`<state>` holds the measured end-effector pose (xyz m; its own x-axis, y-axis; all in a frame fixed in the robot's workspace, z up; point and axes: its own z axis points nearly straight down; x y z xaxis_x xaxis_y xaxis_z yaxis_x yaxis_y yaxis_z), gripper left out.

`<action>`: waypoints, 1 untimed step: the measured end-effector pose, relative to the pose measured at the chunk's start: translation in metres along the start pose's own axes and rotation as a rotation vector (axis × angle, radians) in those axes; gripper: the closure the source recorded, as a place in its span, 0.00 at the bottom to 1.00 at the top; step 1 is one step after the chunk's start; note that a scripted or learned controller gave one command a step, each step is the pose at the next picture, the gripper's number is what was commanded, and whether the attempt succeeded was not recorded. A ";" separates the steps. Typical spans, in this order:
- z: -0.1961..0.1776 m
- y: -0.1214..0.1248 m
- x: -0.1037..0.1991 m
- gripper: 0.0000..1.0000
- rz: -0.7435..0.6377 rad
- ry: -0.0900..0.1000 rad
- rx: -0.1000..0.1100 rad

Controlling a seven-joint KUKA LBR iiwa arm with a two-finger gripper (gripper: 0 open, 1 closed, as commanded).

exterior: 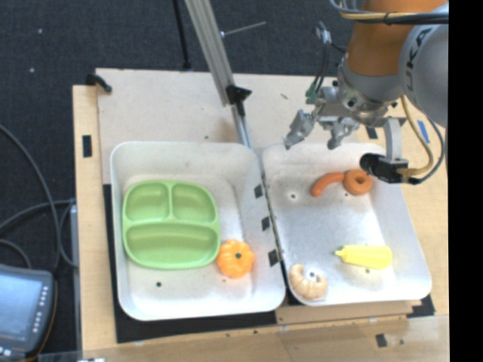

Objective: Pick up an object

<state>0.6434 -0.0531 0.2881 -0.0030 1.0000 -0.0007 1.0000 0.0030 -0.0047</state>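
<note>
My gripper (317,134) hangs above the far edge of the right bin (407,225), its two fingers spread open with nothing between them. Below it in the right bin lie an orange curved toy with a round end (343,182), a yellow corn-like piece (365,256) nearer the front, and a tan-and-white round pastry-like thing (309,281) at the front left corner. In the left bin (128,292) a green divided tray (170,225) lies flat with a small orange pumpkin (236,258) beside its right front corner.
A slanted metal post (213,47) rises behind the bins and meets the bench near the left bin's far right corner. The bench's bare board (166,104) stretches behind both bins.
</note>
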 end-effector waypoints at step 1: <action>0.068 -0.025 -0.041 0.00 0.008 -0.002 0.002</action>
<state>0.6180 -0.0946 0.2198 0.0050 1.0000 -0.0026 1.0000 -0.0051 -0.0069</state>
